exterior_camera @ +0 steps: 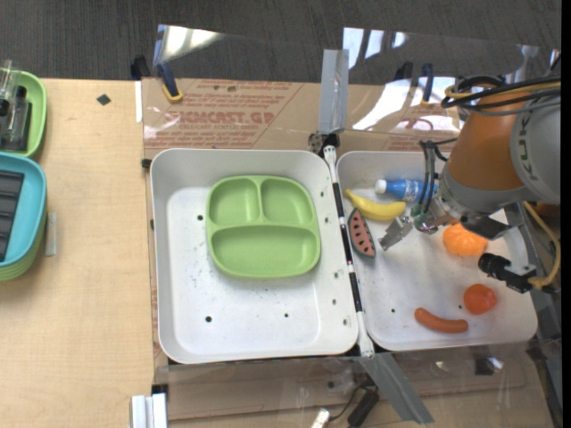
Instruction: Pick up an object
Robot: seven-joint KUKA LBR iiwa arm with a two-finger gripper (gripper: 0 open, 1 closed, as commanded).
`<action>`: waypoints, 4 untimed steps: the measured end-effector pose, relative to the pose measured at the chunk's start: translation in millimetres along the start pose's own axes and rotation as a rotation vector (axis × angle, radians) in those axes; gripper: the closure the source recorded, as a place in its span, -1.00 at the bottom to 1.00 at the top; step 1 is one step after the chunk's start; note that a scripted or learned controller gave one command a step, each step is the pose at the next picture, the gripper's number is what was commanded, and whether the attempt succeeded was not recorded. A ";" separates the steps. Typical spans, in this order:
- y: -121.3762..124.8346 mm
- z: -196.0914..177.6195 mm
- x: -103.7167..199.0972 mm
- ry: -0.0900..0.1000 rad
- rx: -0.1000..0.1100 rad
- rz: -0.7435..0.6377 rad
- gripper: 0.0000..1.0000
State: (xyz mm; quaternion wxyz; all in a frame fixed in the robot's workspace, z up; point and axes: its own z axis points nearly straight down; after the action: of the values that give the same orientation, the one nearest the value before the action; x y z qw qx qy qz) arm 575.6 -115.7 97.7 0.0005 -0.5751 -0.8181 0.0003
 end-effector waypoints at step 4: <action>0.0 0.0 0.0 0.000 0.000 0.000 -1.00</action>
State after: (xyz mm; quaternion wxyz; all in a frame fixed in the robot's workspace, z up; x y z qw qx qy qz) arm 575.6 -115.7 97.7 0.0005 -0.5751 -0.8181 0.0003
